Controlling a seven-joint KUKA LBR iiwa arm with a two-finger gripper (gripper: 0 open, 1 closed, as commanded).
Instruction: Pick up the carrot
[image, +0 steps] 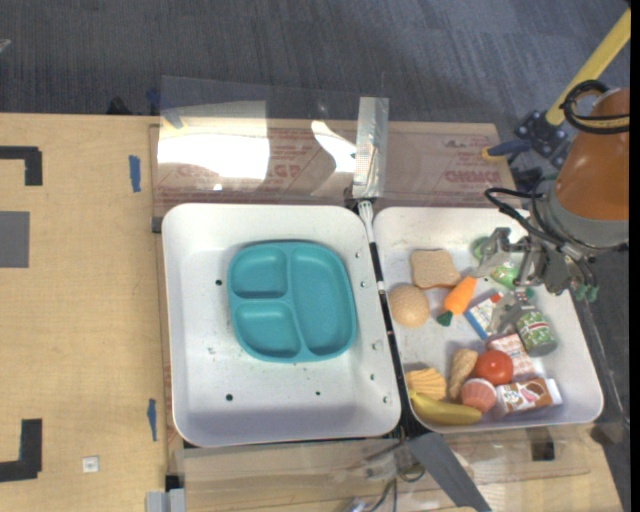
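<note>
Reaching: hand (512, 285), grip state unclear, hovers at carrot's (459, 296) three o'clock.
Advice: descend along carrot's middle, clear of neighbours.

Carrot (459, 296): small, orange, with a green stem end pointing down-left. It is lying tilted on the floor of the right-hand white bin (590, 370), resting free in the upper middle of that bin's contents.

The grey arm (592, 180) reaches in from the right, its hand (515, 280) pointing down-left.
</note>
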